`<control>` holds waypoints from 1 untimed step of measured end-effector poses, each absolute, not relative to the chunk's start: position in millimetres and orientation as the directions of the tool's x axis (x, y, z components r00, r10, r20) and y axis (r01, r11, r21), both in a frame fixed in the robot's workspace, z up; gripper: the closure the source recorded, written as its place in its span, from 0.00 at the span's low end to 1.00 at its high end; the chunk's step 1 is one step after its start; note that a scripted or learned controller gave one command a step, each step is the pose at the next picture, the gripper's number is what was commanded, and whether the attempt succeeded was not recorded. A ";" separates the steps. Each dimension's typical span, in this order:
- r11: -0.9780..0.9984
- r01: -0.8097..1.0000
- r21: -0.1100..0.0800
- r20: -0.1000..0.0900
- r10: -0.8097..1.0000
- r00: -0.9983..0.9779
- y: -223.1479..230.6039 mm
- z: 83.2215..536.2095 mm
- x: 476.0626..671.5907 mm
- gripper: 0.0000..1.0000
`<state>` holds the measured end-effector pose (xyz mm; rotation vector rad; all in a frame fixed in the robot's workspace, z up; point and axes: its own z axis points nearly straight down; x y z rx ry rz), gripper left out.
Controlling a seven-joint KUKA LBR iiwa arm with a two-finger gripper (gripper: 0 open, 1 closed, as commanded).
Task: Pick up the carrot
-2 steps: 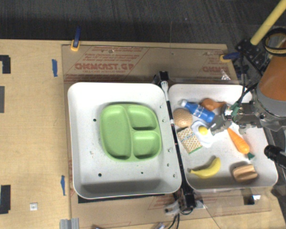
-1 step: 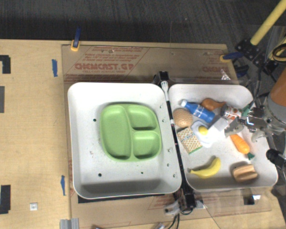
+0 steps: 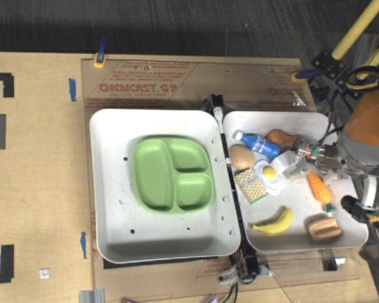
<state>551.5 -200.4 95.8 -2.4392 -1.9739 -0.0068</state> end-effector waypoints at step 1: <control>-0.210 0.978 -0.001 0.004 0.978 0.210 -200.4 104.3 551.4 1.00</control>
